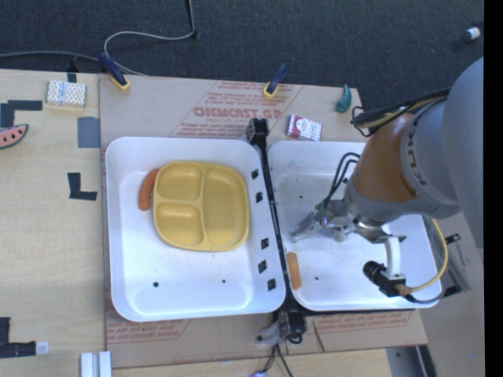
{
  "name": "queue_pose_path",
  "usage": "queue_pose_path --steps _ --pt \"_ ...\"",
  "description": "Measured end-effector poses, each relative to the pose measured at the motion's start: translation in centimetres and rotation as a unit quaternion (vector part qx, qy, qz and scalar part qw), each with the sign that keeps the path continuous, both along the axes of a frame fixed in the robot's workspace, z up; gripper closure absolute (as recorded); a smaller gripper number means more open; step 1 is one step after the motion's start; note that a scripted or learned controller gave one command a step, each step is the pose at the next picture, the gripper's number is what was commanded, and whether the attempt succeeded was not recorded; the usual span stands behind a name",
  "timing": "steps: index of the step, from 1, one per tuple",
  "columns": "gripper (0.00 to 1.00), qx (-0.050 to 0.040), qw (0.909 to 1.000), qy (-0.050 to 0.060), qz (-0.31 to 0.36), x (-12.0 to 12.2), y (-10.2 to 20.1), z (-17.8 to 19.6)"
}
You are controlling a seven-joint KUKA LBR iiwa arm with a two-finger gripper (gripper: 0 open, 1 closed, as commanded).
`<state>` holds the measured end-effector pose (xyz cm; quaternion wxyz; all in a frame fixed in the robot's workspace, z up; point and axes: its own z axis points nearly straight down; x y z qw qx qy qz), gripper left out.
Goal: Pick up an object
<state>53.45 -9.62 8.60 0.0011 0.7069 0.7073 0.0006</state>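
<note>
Here, a small orange sausage-shaped object (293,269) lies at the lower left of the right bin (346,293), against its wall. The pincer (302,228) hangs just above it in frame, spread and holding nothing; its fingertips blur.

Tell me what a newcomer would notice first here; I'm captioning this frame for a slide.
The yellow divided tray in the left bin stands out first, with an orange piece tucked against its left edge. Next comes the grey arm with its orange band over the right bin, gripper low near that bin's left side.
</note>
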Motion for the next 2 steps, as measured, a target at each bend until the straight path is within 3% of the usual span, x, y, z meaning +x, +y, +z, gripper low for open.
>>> queue_pose_path --steps 1,2 --pt "0.0 0.0001 1.0 0.001 0.001 6.38 3.37 9.86" --pt "1.0 0.0001 1.0 0.003 0.001 6.33 3.4 10.72"
